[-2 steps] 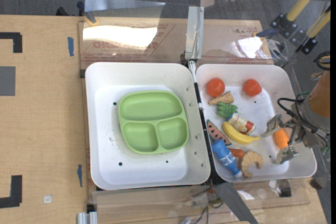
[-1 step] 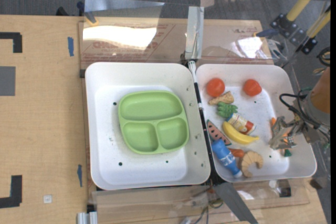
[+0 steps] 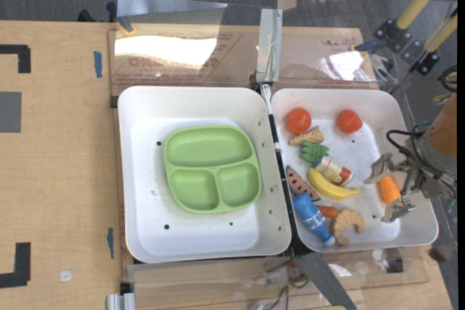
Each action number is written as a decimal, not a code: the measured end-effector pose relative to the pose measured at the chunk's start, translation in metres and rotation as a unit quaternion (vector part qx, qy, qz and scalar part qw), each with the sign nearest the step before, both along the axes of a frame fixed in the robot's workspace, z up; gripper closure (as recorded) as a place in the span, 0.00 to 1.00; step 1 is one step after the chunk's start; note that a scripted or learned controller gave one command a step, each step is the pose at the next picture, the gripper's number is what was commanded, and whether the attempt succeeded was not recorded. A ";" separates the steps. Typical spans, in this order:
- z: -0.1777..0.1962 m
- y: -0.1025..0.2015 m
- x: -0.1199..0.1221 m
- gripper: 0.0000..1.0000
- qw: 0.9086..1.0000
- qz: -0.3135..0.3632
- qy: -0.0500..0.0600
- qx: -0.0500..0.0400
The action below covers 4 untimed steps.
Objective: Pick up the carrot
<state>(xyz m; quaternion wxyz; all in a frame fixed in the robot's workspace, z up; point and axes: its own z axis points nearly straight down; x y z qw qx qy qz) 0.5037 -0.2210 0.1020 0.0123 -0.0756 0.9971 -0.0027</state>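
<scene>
Carrot (image 3: 389,189): orange, between our tool's (image 3: 391,189) open fingers, right of the banana (image 3: 330,185).
Advice: we close squarely across it before lifting.

The arm (image 3: 445,128) is cut off by the frame's edge at three o'clock, so just a sliver of its orange band shows. A small red piece (image 3: 328,212) lies mostly hidden between the blue bottle (image 3: 312,217) and the croissant (image 3: 346,222); what it is cannot be told. The label on the small bottle (image 3: 334,170) above the banana (image 3: 330,186) is too small to read.
</scene>
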 end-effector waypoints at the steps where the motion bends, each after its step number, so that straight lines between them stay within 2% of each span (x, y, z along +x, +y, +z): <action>1: -0.012 0.011 -0.012 0.00 0.999 -0.040 0.006 0.001; 2: 0.001 0.012 -0.008 1.00 0.999 -0.039 -0.001 -0.001; 3: 0.000 0.012 -0.008 0.00 0.999 -0.039 0.000 0.000; 4: -0.012 -0.001 -0.003 0.00 0.998 -0.056 0.007 0.003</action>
